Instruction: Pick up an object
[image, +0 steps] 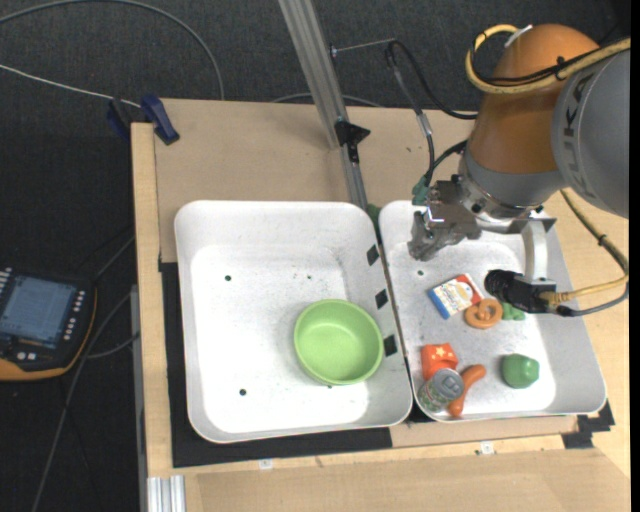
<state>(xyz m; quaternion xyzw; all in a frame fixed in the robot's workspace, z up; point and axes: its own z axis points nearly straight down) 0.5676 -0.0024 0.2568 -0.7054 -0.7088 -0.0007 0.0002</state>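
While pincer (425, 238) hangs above right bin's (590, 385) far-left corner, jaw state unclear to us, we eye snack packet (452, 295) just beside orange ring (483, 315): light, crinkly, slippery; pinch across short edges.

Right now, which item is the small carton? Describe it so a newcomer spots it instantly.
Start at the right bin, the one under the gripper. The small carton lies near that bin's middle, just below the gripper and up-left of the orange ring. It alone is boxy and mostly white, with blue and red print.
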